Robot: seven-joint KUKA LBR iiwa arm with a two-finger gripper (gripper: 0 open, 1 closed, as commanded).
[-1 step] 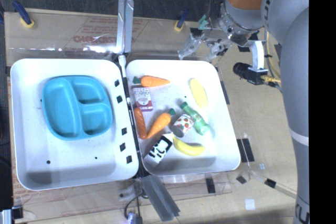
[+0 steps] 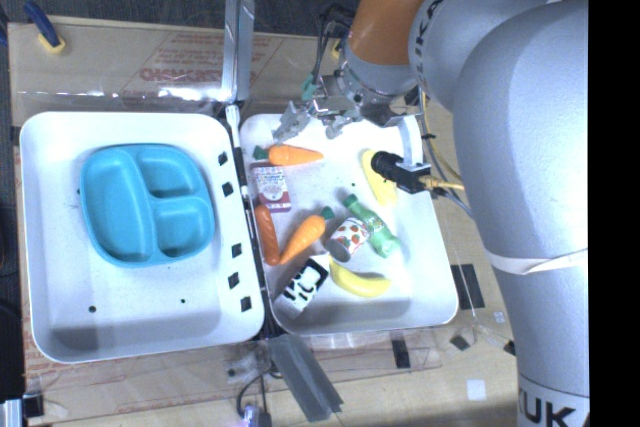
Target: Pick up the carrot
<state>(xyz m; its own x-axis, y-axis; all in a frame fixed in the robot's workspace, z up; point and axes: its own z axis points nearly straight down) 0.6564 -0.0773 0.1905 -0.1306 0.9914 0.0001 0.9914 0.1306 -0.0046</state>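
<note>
At the far end of the right bin [image 2: 432, 245], the claw [image 2: 312, 112] hangs just above the rim, its metal fingers [image 2: 293, 118] spread apart with nothing between them. Just below it lies one carrot [image 2: 294, 155], sideways, its green top pointing toward the divider between the bins. A second carrot [image 2: 303, 236] lies nearer the middle of the same bin, slanted, with its thick end up and to the right; a third, thinner carrot [image 2: 267, 231] lies along the bin's left wall, touching the second one's tip. Between the first and third carrots sits a small red and white packet [image 2: 271, 189]. A green bottle [image 2: 372, 224] and a small strawberry-printed carton [image 2: 347, 237] rest beside the slanted carrot, and a banana [image 2: 359, 282] lies below them. Another banana [image 2: 376, 177] lies near the right wall, partly covered by a black part of the arm. A black and white item [image 2: 304, 283] sits in the near left corner. The left bin [image 2: 40, 215] holds a blue divided tray [image 2: 148, 202]. Both bins sit on the desk [image 2: 120, 55].
</note>
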